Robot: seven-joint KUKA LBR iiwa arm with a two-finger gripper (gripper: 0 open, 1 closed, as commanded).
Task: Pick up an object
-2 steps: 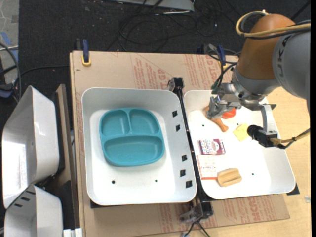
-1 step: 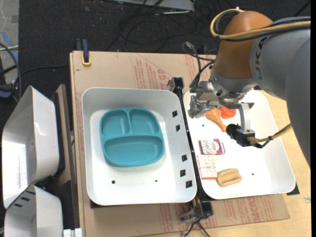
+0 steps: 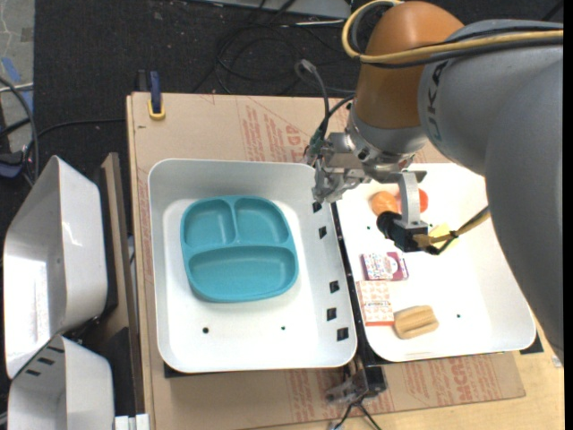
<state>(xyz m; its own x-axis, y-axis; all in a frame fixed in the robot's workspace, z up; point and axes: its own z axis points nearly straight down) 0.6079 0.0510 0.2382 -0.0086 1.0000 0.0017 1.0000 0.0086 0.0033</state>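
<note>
Across your desk nothing looks lifted yet: the gripper (image 3: pixel 329 186) hovers near the orange object (image 3: pixel 385 202), and you cannot tell its opening.

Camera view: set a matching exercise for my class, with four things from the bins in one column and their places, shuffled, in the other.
1. teal plate
2. tan roll
3. orange object
4. pink packet

A. right bin, nearest the view's bottom edge
B. right bin, just above a red-and-white card
C. left bin
D. right bin, partly hidden by the arm

Pairs: 1-C, 2-A, 3-D, 4-B
</note>
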